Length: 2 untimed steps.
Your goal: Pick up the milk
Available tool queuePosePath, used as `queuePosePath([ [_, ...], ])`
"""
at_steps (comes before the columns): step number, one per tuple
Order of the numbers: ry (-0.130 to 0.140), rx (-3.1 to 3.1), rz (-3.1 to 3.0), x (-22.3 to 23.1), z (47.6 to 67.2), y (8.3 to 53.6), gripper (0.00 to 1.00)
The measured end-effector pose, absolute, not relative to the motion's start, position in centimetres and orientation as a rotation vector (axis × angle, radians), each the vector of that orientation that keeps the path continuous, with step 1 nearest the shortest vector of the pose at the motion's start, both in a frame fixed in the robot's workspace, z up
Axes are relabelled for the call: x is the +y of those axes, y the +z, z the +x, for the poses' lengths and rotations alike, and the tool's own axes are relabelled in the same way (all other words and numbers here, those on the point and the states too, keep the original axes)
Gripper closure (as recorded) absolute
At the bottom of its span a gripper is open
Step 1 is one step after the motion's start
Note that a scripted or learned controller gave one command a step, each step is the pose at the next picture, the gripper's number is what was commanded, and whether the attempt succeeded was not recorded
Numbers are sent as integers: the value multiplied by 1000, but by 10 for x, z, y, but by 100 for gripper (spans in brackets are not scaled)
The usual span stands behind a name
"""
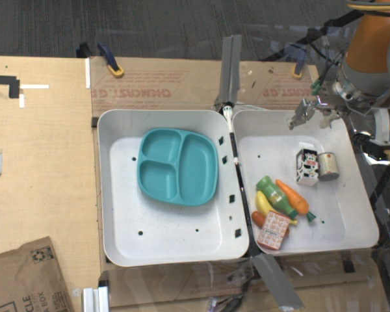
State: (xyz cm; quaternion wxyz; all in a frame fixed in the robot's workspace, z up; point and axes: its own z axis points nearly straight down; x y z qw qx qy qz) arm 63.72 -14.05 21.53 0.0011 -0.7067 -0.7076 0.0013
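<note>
Two white bins, a milk carton waiting to be lifted.

Left bin point(117, 239) held a teal plate point(179, 166); in the right bin point(351, 233) the milk point(307, 166) stood untouched beside a can point(327, 165), above clustered toy food point(281, 207). Beyond, the gripper point(315, 114) hung spread and unladen, the grasp yet to begin.

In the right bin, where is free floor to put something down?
Bare floor lies left of the milk carton, toward the divider, and along the right wall beyond the can. The vegetables and snack packet crowd the front.
</note>
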Motion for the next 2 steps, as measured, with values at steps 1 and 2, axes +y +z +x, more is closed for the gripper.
queuePosePath([
  [1,4,-2318,-2118,-205,606,114,0],
  [2,2,-2227,-2216,-202,651,91,0],
])
